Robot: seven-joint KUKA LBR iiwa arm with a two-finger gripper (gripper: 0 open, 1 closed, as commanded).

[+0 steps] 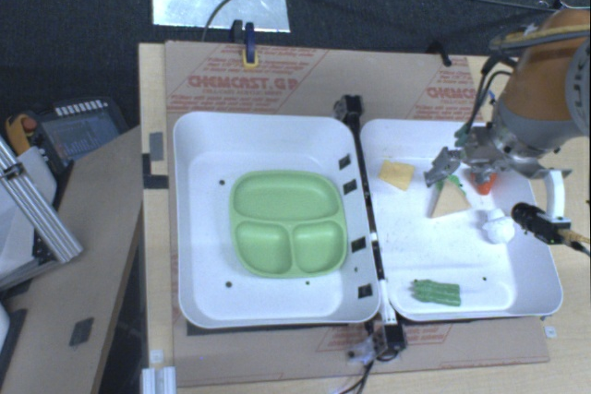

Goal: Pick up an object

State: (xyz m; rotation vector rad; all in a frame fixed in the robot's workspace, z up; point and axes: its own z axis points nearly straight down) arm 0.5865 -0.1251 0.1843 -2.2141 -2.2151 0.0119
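End effector (450, 176) above tan wedge (450, 201)

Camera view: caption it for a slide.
Gripper hovers in the right bin over a tan wedge; green tray sits in the left bin.

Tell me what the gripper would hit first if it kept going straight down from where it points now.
Probably the tan wedge-shaped piece lying in the right bin, directly under the gripper. Depth is hard to judge from this slanted view, so it could land on the bin floor beside it.

Two white bins (199, 198) (536, 286), one green divided plate (284, 224), four small objects (397, 174) (436, 292) (497, 227) (450, 201).
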